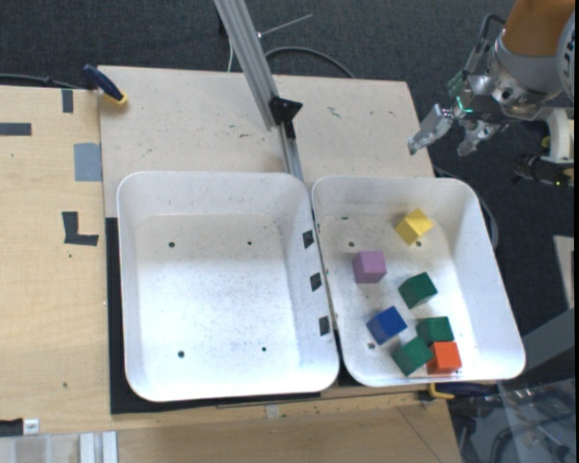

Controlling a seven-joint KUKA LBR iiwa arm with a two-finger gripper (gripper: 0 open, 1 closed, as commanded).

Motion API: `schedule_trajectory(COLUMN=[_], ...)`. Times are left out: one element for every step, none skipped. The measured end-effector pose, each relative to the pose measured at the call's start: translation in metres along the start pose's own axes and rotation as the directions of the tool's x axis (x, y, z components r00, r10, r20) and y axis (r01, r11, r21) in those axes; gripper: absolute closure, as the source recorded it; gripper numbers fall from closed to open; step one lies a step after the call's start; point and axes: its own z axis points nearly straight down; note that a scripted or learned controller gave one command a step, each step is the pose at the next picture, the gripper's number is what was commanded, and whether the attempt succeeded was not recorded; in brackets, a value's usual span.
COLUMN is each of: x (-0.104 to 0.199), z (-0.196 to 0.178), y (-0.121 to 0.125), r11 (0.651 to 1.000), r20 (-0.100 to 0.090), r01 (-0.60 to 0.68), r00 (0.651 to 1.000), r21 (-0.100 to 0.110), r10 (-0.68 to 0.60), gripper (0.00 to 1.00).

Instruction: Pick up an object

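Arm: the grey arm with the orange band [538, 13] enters at the upper right and hangs above the dark floor, beyond the far right corner of the bench.
Gripper: the two-finger gripper [451, 133] points down and to the left, with one grey finger [426, 135] reaching toward the bench edge and the other [475, 135] apart from it; the fingers stand spread with nothing between them.
Right bin: the shallow white plastic bin on the right [482, 230] holds all the blocks.
Yellow block: a small yellow cube [414, 226] sits near the far wall of that bin, closest to the gripper but well apart from it.
Purple block: a pale purple cube [370, 266] lies toward the middle, nearer the divider side.
Green blocks: one dark green cube [419, 288] sits alone at centre; two more [435, 330] [413, 355] crowd the near corner.
Blue block: a blue cube [386, 324] lies just left of that cluster.
Orange block: an orange cube [446, 357] touches the green ones at the near wall.
Left bin: the matching white bin on the left [135, 258] sits beside the first, their rims touching.
Rail: a slanted grey metal bar [246, 41] crosses the bench top toward the seam between the bins.
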Motion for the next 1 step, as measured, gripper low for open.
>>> schedule_trajectory(x=[-0.0091], z=[0.0577], y=[-0.0002], r11=[1.000], r20=[-0.001], r01=[-0.002], r00=[1.000], r21=[0.005], r10=[0.002], gripper=[0.00])
